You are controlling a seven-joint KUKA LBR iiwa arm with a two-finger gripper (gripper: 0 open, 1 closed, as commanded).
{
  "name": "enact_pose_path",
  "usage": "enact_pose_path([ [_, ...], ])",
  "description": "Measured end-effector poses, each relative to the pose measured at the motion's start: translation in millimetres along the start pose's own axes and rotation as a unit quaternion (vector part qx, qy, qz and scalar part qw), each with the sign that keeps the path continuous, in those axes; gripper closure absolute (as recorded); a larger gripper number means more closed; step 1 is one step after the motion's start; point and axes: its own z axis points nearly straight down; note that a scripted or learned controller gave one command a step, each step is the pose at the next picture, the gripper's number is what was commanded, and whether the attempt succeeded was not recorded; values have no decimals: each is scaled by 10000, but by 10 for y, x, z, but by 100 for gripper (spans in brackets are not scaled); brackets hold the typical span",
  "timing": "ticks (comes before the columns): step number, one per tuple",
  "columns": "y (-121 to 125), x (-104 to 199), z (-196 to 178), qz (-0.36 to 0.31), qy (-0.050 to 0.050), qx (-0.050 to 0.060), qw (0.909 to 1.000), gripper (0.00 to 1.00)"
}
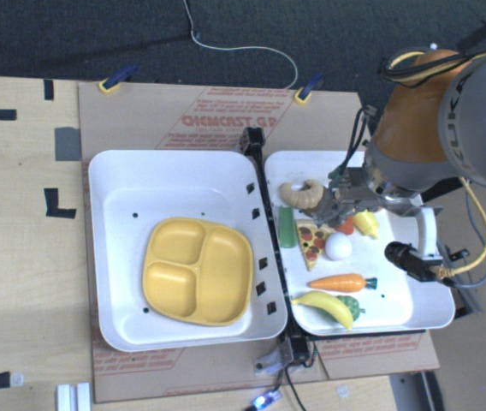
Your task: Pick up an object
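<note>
Toy foods crowd the right bin (431, 315): a smooth white egg (339, 247), a flat pizza slice (311, 245), a tapered carrot (340, 282) and a curved banana (328, 307) at its front wall. The claw (339, 205) hangs low above the pizza; its opening I cannot tell. A glossy yellow divided plate (198, 270) lies in the left bin (115, 187).

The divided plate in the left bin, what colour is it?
The divided plate is yellow, seen in the camera view.
</note>
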Motion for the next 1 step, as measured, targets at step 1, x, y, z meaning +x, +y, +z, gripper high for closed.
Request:
enact_pose_path([
  [1,-113,-99,137,29,-13,9,10000,100],
])
